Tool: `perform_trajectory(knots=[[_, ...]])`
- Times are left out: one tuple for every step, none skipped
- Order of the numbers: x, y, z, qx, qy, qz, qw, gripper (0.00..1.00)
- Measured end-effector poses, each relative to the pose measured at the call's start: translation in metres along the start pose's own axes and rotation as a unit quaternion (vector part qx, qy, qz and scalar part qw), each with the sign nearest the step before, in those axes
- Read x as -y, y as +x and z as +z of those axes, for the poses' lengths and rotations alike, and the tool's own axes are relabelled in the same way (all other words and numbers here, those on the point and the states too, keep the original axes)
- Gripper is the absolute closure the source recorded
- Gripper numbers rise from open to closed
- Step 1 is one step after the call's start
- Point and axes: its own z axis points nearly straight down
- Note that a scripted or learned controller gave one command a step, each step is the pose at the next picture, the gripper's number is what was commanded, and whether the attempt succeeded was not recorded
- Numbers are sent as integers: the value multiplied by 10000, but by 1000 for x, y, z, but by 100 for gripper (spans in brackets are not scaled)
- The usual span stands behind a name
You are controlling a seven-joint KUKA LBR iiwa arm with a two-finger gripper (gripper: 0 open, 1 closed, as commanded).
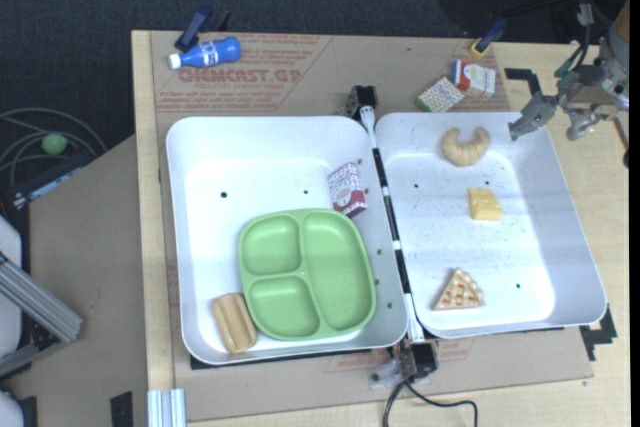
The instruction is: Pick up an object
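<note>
In the right bin (560,245) lie a toy croissant (466,145) near the far edge, a yellow cheese block (485,205) in the middle, and a pizza slice (459,292) at the front. My gripper (555,122) hovers over the bin's far right corner, right of the croissant and apart from it. It is open, its fingers spread, and nothing sits between them. The left bin (200,165) holds a green divided plate (304,272), a tan bread piece (234,322) at its front left, and a red-and-white carton (346,188) by the divider.
A blue bottle (205,53) lies on the bench behind the left bin. Two small boxes (455,87) sit behind the right bin. A black clamp (362,99) marks the seam between the bins. Cables hang over the bench's left side.
</note>
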Motion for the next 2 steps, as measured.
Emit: perform_trajectory(knots=[[-9,16,118,-8,17,-3,10000,0],[22,15,156,-6,17,4,10000,0]])
